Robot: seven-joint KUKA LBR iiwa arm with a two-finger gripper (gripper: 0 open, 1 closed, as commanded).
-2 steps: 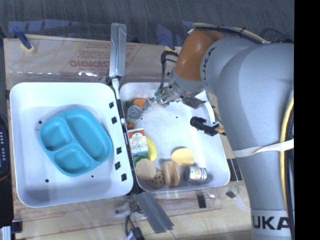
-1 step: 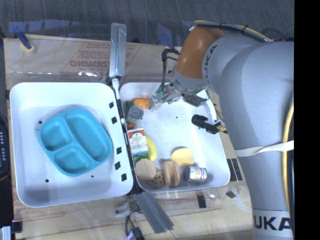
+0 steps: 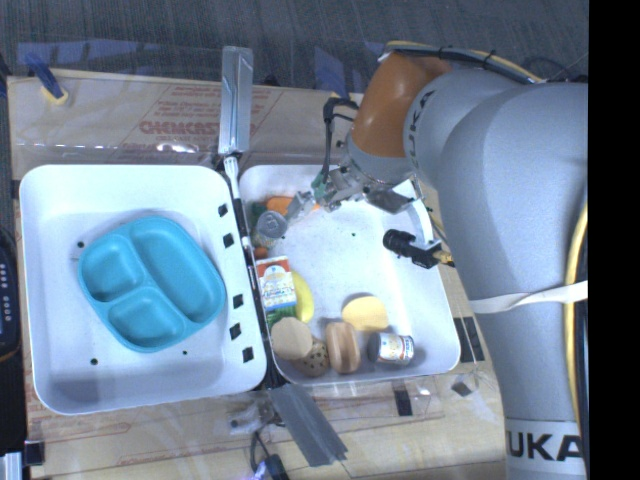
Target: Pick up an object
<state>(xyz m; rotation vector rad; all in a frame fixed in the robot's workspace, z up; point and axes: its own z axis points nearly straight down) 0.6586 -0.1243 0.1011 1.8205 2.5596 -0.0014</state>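
**Orange piece being crowded in the far corner of the right bin**

Orange piece (image 3: pixel 279 205) is being shown in the right bin (image 3: pixel 350 260), tucked into the far corner next to the divider between the bins. It is being hemmed in closely. A grey can (image 3: pixel 268 227) is lying just beside it on the near side, and the gripper (image 3: pixel 322 194) is being held right at its other end. Whether that gripper is spread or closed cannot be made out.

Further down the same wall a carton (image 3: pixel 275 278) is being flanked by a yellow fruit (image 3: pixel 302 300). Along the near wall, a beige round (image 3: pixel 291 338), a brown spotted block (image 3: pixel 315 359), a tan bun (image 3: pixel 342 346), a pale yellow lump (image 3: pixel 365 313) and a small tin (image 3: pixel 396 348) are being kept well apart from the corner. The left bin (image 3: pixel 60 228) is being occupied by a blue divided plate (image 3: pixel 150 283).

The letters "UKA" (image 3: pixel 545 448) are being read on the arm's base. The red print (image 3: pixel 180 123) on the board behind the bins and the carton's red-and-green label are too blurred to read.

The orange piece's long axis is being laid roughly across the view, with one end toward the gripper.
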